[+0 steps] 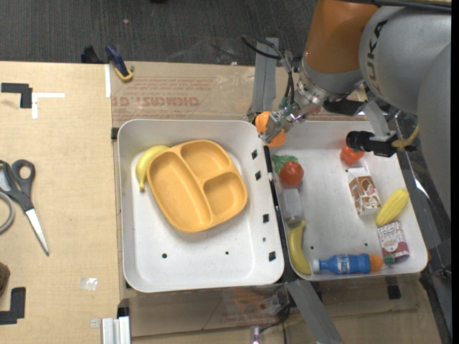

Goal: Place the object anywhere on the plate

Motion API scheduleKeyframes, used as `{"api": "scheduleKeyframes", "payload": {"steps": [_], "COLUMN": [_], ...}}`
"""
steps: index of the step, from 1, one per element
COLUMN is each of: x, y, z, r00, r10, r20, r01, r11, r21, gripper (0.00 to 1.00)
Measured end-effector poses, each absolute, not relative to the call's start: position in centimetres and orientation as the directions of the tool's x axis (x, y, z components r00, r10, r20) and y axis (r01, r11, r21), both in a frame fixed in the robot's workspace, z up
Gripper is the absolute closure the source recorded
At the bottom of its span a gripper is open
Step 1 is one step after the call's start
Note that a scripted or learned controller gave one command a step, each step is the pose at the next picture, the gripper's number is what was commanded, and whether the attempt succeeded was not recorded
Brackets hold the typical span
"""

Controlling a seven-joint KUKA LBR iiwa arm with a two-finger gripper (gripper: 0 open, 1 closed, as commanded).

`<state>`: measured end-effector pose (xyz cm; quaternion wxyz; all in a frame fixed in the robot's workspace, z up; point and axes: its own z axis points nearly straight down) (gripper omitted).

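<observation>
An orange fruit point(270, 126) was seen pinched in the gripper point(276, 124) over the bins' shared rim, well short of the plate point(195, 185), so it could easily've been dropped if that shallow grip slipped.

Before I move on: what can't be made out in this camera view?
- Grip on the orange object: the gripper is too small and cluttered to judge.
- Banana beside the plate: the plate's rim hides its inner side.
- Small carton: print too small.
</observation>
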<state>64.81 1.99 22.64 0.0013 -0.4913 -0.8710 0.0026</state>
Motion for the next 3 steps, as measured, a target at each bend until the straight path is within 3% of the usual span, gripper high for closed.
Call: {"api": "scheduleKeyframes", "payload": {"steps": [1, 2, 3], "x": [62.3, 58.9, 58.9], "y": [7.6, 11.3, 11.3], "z": [18.8, 23.3, 23.3], "r00": [-0.688, -0.852, -0.852], "r10": [0.725, 0.524, 0.524], "r20": [0.002, 0.002, 0.002], "r01": [0.725, 0.524, 0.524], "r11": [0.688, 0.852, 0.852], "r21": [-0.005, -0.003, -0.003], "gripper": [1.00, 1.00, 0.00]}}
